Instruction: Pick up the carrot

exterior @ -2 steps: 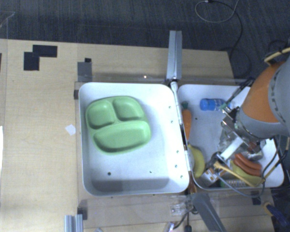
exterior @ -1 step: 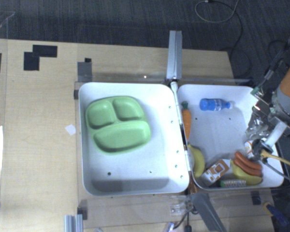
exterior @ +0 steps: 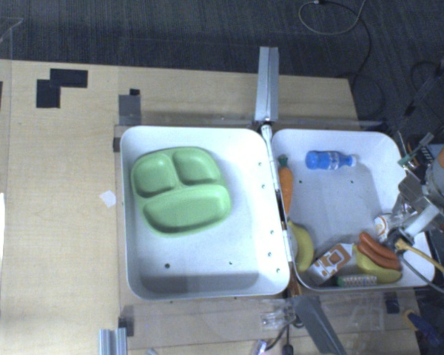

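Left bin [exterior: 133, 220]: it holds one green divided plate [exterior: 180, 189], lying flat near the back-left quarter, three compartments facing up. Nothing rests on the plate. It appears to be a drop-off surface rather than a task item.

Dividing wall: the carrot [exterior: 286, 187] lies in the right bin [exterior: 355, 140], pressed against that bin's left wall just beside the divider. Its long axis runs parallel to the wall, front to back. The green stem end points toward the back of the bench; the orange body tapers toward the front. A yellow banana [exterior: 304, 246] sits just in front of it, also along the wall. In my judgement the wall contact leaves room for a finger on one side only, which makes a clean pinch across the carrot awkward.

Right bin, further right: a blue bottle [exterior: 330, 160] lies on its side near the back. A small carton [exterior: 332, 261] and a hot dog toy [exterior: 379, 256] crowd the front corner.

Right edge: the gripper [exterior: 401, 226] hangs over the bin's right side, well apart from the carrot. Whether its claw is released or clenched cannot be told from this view; nothing is visibly held.
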`<state>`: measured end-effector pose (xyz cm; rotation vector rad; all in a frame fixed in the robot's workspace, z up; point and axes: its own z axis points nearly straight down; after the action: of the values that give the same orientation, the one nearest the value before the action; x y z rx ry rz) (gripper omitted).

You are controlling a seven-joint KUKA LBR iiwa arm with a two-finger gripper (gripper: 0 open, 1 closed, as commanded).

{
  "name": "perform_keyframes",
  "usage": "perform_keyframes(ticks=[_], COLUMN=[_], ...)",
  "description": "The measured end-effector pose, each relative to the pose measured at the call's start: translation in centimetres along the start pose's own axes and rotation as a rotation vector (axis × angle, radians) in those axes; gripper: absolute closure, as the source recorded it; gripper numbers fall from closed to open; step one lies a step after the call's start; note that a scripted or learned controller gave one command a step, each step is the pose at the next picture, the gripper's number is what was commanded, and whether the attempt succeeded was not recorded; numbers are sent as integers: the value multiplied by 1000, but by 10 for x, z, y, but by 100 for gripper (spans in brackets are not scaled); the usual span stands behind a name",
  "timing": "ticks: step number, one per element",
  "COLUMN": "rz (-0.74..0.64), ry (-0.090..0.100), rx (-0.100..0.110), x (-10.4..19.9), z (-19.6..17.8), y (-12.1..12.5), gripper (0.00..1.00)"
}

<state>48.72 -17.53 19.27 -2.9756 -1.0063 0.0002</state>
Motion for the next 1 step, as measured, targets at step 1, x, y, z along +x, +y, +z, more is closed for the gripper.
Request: perform_keyframes(ticks=[1], rz=[-9], ry=[1], rx=[-1], x=[2], z=[-10], y=[0], gripper=[100])
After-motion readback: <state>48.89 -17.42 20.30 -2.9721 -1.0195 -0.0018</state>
